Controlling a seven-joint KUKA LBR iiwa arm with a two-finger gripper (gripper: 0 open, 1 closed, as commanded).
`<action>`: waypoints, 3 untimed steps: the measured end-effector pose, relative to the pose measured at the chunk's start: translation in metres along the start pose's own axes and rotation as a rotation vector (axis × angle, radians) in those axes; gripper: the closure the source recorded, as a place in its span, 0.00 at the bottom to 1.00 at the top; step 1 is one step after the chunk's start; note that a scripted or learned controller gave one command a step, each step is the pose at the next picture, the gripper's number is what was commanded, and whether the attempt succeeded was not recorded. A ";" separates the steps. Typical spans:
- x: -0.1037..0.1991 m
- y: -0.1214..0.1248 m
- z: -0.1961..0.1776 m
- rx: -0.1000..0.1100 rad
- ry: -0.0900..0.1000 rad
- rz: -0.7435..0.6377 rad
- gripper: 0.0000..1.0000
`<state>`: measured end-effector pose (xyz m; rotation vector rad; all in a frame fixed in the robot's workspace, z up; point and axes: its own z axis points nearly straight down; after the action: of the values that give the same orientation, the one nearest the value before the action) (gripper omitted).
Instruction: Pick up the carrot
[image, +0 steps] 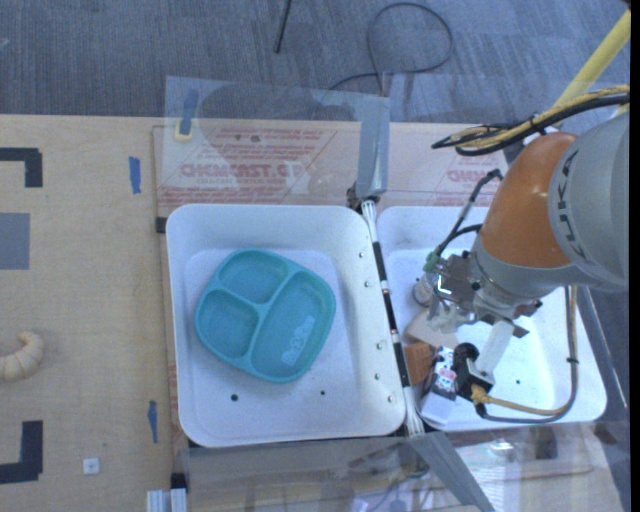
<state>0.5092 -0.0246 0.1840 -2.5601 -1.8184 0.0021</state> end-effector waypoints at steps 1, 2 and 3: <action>-0.057 -0.012 -0.020 0.002 -0.001 0.186 1.00; -0.030 -0.021 0.000 0.002 0.001 -0.296 1.00; -0.071 -0.007 -0.021 -0.001 -0.001 0.109 1.00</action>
<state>0.4793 -0.0890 0.2047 -2.6565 -1.6761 0.0025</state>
